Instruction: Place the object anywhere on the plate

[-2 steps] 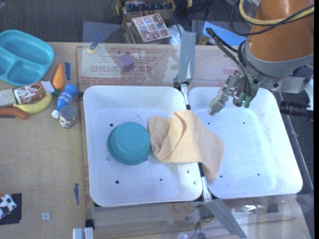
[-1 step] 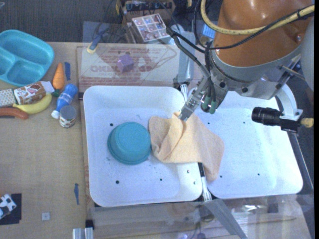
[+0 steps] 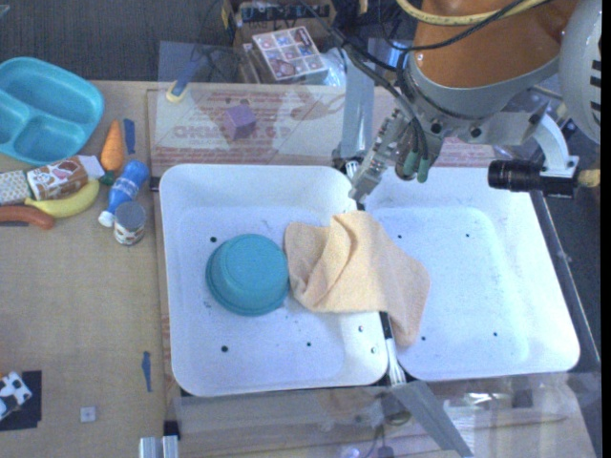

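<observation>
Yellow cloth (image 3: 355, 267) hangs pinched at its top in the pincer (image 3: 360, 198), beside the plate (image 3: 248, 273).

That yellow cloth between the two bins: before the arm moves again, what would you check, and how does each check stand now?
1. Yellow cloth visible and reachable: ok, it drapes over the ridge between the two white bins.
2. Cloth on the plate: not ok, only its left edge meets the blue plate.
3. Plate in place: ok, it lies in the left bin.
4. Gripper holding the cloth: not ok, it sits above the cloth's top edge.
5. Fingers' state: cannot tell.
</observation>
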{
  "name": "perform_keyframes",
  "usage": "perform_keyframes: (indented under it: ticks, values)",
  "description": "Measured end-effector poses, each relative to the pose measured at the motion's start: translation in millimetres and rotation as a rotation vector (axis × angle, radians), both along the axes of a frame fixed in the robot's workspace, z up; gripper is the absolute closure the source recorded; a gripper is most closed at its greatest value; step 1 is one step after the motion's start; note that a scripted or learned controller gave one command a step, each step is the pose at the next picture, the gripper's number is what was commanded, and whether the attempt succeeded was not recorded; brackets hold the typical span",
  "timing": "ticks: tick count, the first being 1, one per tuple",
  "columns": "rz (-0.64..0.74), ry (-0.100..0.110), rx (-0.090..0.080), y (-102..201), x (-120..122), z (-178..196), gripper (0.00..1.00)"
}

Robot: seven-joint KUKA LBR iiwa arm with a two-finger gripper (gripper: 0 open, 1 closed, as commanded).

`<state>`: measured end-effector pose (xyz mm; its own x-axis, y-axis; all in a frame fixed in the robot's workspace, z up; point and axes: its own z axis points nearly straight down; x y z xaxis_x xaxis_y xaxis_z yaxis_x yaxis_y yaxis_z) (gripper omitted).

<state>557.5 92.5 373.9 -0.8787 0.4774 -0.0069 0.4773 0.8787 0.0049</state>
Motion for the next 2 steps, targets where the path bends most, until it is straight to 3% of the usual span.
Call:
perform_keyframes:
  ticks: [1, 2]
  values:
    - [0.111, 0.004, 0.000, 40.4, -16.1, -66.5, 1.00]
    - [0.111, 0.004, 0.000, 40.0, -16.0, -66.5, 0.00]
